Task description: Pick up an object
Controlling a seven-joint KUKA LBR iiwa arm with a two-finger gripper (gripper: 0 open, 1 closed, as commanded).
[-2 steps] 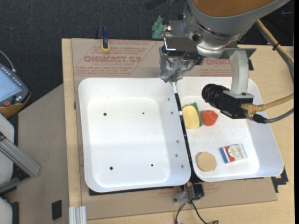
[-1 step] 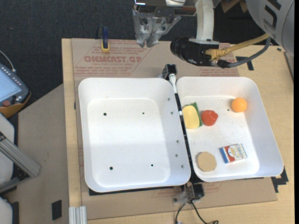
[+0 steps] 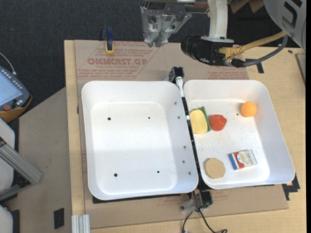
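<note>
Objects lie in the right bin (image 3: 272, 130), at the frame's right middle: a yellow sponge (image 3: 198, 122) touching a red ball (image 3: 217, 122), an orange ball (image 3: 249, 109) toward the upper right, a small carton (image 3: 242, 159) and a tan disc (image 3: 215, 168) lower down. The gripper (image 3: 158, 32) hangs at upper centre, over brown cardboard (image 3: 126, 59) beyond the left bin (image 3: 129, 144); its fingers look parted and hold nothing. Dark carpet (image 3: 39, 18) surrounds the bench.

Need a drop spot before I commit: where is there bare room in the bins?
The left bin offers a bare floor throughout. In the right bin, the sponge, tomato, orange, cookie and box crowd it; a free patch lies between orange and box, along the right wall.
</note>
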